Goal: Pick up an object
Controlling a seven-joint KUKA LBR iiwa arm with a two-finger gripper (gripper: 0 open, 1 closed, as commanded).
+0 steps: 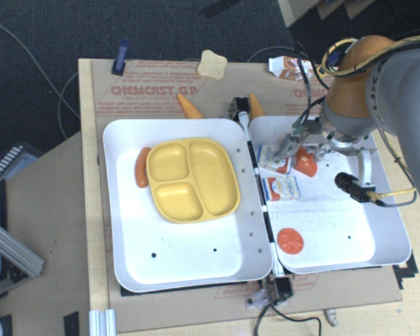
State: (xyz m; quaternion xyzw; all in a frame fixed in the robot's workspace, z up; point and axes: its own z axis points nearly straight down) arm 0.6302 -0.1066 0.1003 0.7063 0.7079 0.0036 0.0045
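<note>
Bench: dark carpet surrounds a cardboard-topped bench (154, 89) carrying two shallow white bins side by side.
Left bin (126, 215): you see a yellow divided plate (192, 179) at frame centre-left, with a reddish sausage-shaped piece (141, 168) touching its left edge.
Right bin (350, 222): a red round disc (290, 241) lies near the lower left corner; a printed packet (280, 187) sits by the left wall; a small red object (305, 163) rests in the upper part, just beside a second packet (269, 156).
Arm: the grey arm with its orange band (353, 75) enters from the upper right of the frame.
Gripper (301, 142): it hangs low over the upper part of the right bin, right above the small red object; you cannot tell how its jaws stand, nor whether anything is caught.
Step in hand: judged from this, you are closing in on the small red object. Centre over it and keep clear of the packet so only one thing is taken.
Risk: the piece looks small and could slip sideways.
Hidden: wrist and cables cover the bin's upper right; the bench-top scraps are too small to name.
</note>
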